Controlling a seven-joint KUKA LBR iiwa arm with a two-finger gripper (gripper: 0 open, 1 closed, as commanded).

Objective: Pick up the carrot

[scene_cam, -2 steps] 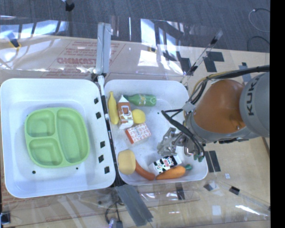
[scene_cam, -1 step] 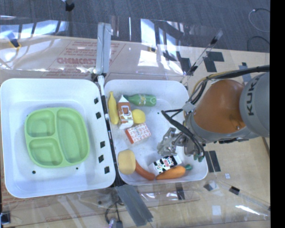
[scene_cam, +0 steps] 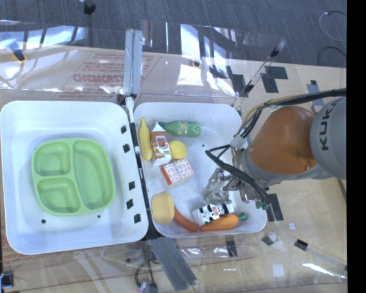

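Lighting: bright, even overhead; window glare on far clear sheeting [scene_cam: 195, 47]; soft shadows; slight overall blur.

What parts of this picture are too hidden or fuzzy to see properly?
- Gripper: in the camera view, too small and tangled with cables to tell if it is open.
- Carrot: its left end is tucked under the black-and-white toy.
- Orange box: its label is too blurred to read.

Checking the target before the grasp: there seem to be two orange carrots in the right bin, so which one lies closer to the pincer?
The orange carrot with the green tip, lying beside the black-and-white cow toy just below the pincer. The other carrot sits further left, against the yellow fruit.
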